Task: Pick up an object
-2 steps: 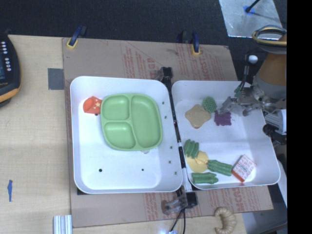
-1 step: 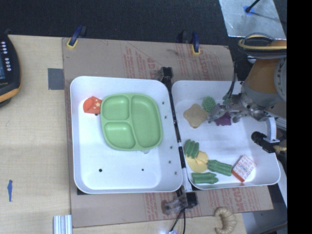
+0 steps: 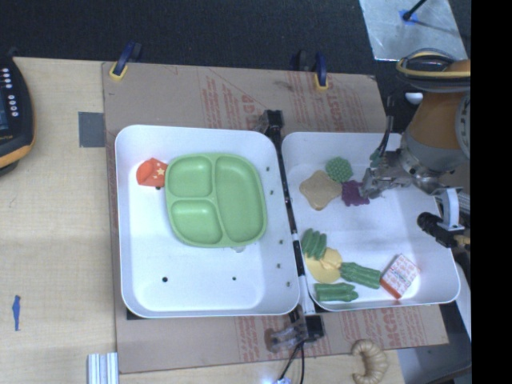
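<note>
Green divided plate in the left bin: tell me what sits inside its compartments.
The green divided plate shows three bare compartments. A red object lies beside its left edge, outside it. Whatever lies beneath the plate is covered.

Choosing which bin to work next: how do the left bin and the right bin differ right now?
The left bin holds a green divided plate and a small red piece; the right bin holds many small items, such as a tan piece, a purple piece and a yellow piece. The gripper is over the right bin, none over the left bin. Both are shallow, white and side by side.
</note>
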### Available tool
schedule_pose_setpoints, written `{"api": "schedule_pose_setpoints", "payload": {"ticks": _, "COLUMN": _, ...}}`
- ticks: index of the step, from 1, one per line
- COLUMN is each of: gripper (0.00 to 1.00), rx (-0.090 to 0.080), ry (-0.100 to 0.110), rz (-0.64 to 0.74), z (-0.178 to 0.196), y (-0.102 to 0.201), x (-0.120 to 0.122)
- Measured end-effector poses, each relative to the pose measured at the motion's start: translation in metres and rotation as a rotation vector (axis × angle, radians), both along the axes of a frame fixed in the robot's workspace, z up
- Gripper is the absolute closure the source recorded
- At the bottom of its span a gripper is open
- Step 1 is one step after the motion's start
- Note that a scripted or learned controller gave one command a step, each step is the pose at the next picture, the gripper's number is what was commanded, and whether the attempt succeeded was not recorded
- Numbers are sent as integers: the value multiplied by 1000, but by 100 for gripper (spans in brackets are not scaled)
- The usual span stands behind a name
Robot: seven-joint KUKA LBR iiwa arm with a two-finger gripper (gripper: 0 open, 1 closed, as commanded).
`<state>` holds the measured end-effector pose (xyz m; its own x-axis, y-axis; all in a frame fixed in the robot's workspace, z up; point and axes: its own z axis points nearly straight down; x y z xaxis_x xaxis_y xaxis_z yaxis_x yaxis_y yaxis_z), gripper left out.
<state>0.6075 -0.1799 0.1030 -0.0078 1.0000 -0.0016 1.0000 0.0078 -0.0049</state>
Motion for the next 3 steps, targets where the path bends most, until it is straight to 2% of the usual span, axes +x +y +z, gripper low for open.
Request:
{"api": "schedule_pose_setpoints", "payload": {"ticks": 1, "gripper": 0, "rx": 0, "ry": 1, "rz": 1, "z": 0, "y": 0, "x": 0}}
{"api": "schedule_pose_setpoints", "payload": {"ticks": 2, "gripper": 100, "rx": -1, "ry": 1, "rz": 2, "z": 10, "y": -1, "x": 0}}
{"api": "schedule_pose_setpoints", "payload": {"ticks": 3, "gripper": 0, "rx": -1, "ry": 2, "rz": 2, "z": 10, "y": -1, "x": 0}}
